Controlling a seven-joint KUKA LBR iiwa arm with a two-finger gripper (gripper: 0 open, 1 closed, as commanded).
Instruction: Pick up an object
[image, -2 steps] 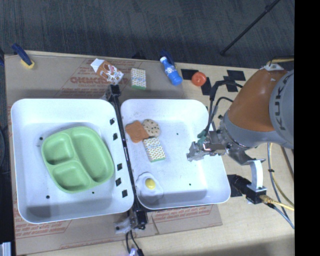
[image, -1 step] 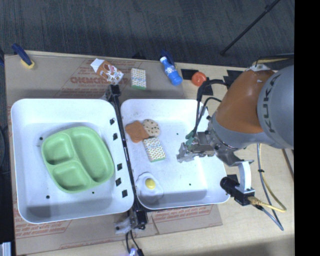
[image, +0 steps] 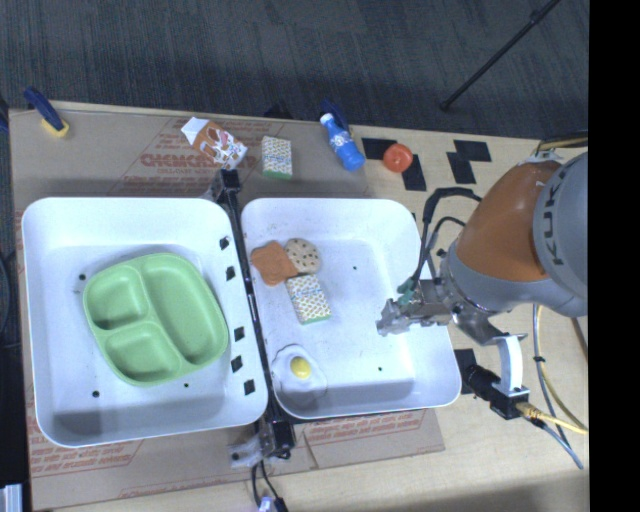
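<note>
Sponge (image: 309, 298) lies left of the end effector (image: 392, 322) in the right bin (image: 400, 385), long axis slanted (whether the end effector is open, I cannot tell).

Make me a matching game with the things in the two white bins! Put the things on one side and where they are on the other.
Things:
1. green tray
2. fried egg toy
3. cookie
4. gripper

Places:
A. right bin, near front edge
B. left bin
C. over right bin's right side
D. right bin, toward the back, beside the orange piece

Pairs: 1-B, 2-A, 3-D, 4-C
</note>
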